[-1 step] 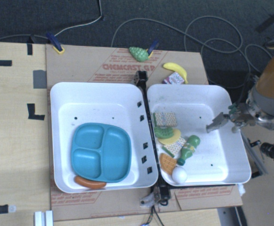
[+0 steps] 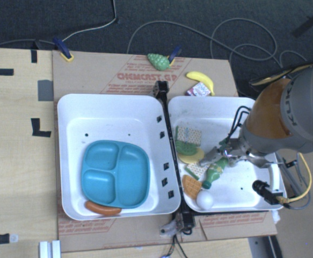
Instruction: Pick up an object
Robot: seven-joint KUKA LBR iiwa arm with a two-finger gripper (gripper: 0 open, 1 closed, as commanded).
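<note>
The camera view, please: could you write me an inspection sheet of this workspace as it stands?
Surface: cardboard sheet bearing left bin and right bin.
Job's things: green bottle, white egg, waffle piece in the right bin.
Clutter: blue divided plate and sausage in the left bin; banana on the cardboard.
Grippers: gripper low over the right bin, beside the bottle.
Cables: white cable on the floor behind.
Surroundings: dark carpet.

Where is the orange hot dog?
The orange hot dog lies in the left bin, at its near edge, right below the blue divided plate and touching its front rim.
</note>
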